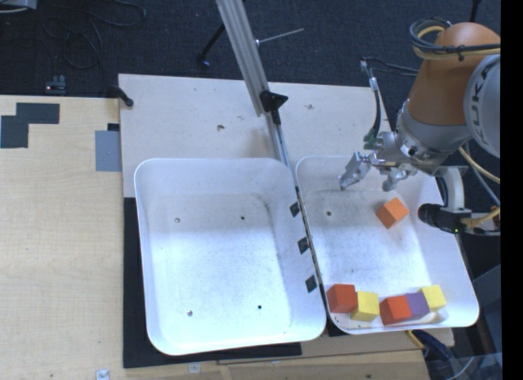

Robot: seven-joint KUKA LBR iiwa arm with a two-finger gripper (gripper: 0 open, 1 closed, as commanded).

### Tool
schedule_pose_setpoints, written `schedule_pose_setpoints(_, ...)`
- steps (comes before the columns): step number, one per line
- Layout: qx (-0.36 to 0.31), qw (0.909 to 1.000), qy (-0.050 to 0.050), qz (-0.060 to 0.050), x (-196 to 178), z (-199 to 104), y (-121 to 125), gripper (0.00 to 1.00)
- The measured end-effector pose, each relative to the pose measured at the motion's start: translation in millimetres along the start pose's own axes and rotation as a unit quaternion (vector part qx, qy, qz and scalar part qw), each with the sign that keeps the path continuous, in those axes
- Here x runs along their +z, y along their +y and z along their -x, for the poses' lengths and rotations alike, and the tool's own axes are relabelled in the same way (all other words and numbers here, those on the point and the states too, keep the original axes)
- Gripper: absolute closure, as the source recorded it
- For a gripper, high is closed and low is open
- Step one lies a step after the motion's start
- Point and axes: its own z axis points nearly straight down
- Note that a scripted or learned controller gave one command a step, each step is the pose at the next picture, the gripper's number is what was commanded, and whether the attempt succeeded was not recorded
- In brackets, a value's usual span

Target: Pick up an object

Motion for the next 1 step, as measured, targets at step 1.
schedule_pose_setpoints(1,0.003,1.0000,-0.002,-0.002,2.7,83.2,-45.3,0.00)
